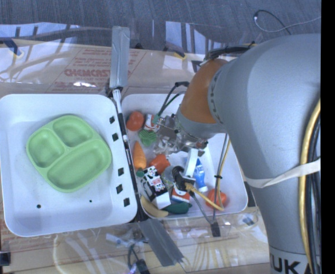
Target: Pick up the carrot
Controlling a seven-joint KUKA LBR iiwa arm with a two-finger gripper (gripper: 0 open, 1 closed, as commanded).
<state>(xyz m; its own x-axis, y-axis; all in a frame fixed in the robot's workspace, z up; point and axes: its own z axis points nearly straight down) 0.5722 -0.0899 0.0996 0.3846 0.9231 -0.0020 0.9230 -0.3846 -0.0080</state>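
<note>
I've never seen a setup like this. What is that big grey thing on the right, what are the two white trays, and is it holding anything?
The big grey shape is a robot arm, with an orange band just above its wrist. The camera sits above the bench and looks down at a slant, so the arm comes in from the picture's right. At the arm's tip is its gripper, reaching down into the right bin. I cannot tell from here whether it holds anything.

The left bin holds a green divided plate. The right bin is a jumble of small toys, among them the carrot, an orange pointed piece lying near the bin's left wall. The arm is meant to pick that up.
</note>
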